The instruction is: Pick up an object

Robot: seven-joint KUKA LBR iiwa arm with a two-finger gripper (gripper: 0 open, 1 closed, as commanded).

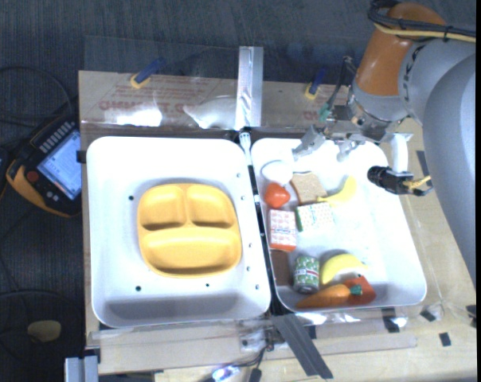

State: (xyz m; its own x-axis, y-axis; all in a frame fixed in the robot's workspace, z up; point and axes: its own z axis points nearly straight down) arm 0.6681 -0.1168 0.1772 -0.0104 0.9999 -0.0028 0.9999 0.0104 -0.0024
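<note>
Pick attempt, seen from above. The gripper [330,143] hangs over the far edge of the right bin [400,237], its fingers apart and nothing between them. Nearest it, by the far edge, lies a small banana [343,190], judged light, smooth and curved, best taken across its middle. Also counted here: one tomato [277,195], one toast slice [307,185], two cartons [282,229], one can [306,271], one lemon [342,267], one carrot [324,296]. The left bin [113,293] carries one yellow divided tray [189,227].
</note>
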